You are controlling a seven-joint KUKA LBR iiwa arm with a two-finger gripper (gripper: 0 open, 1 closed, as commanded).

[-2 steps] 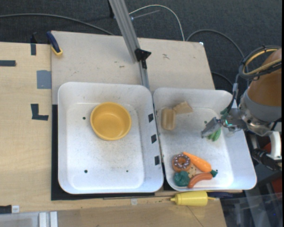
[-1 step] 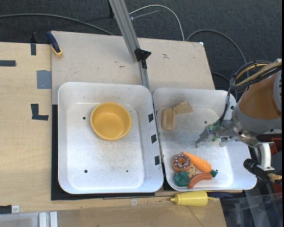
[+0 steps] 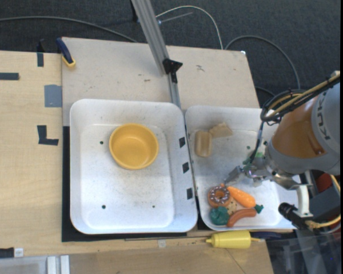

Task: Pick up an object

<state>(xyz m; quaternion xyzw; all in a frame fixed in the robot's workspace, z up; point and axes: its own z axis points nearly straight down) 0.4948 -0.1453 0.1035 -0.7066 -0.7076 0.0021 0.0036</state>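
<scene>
No single target named, so likeliest candidates first: a tight pile of toy food in the near corner of the right-hand shallow white bin [image 3: 248,121].
- Pile made up of a sprinkled brown ring doughnut [image 3: 219,195], orange plastic carrot [image 3: 242,197], dark green leafy lump [image 3: 219,215] and reddish-brown toy sausage [image 3: 243,215], all touching or overlapping.
- Farther back in the same bin, a tan bread-like block [image 3: 203,143] and a tan wedge [image 3: 220,131], just beside each other and well apart from the pile.

Poised at the pile's far edge, near the doughnut and carrot: the grey metal hand [image 3: 244,173] on the grey-and-orange arm [image 3: 297,138]. Nothing seen pinched in it. Impossible to tell whether spread or pressed together.

Likely troubles from here:
- Closing on two toys at once, or wedging between them, given the crowding.
- Slipping off the carrot's rounded, tapering body.
- Nudging the pile against the bin's near wall instead of lifting anything.
- Coming down on bare bin floor beside the doughnut and rising with nothing.

Safer, probably, to go for the isolated tan block.

Outside the bin, lying on the worktop [image 3: 23,96] at its near edge: a yellow squeeze bottle [image 3: 231,240], hard to reach past the rim. In the left-hand white bin [image 3: 86,204], a round yellow bowl [image 3: 134,146], too wide to be an easy grip.
</scene>
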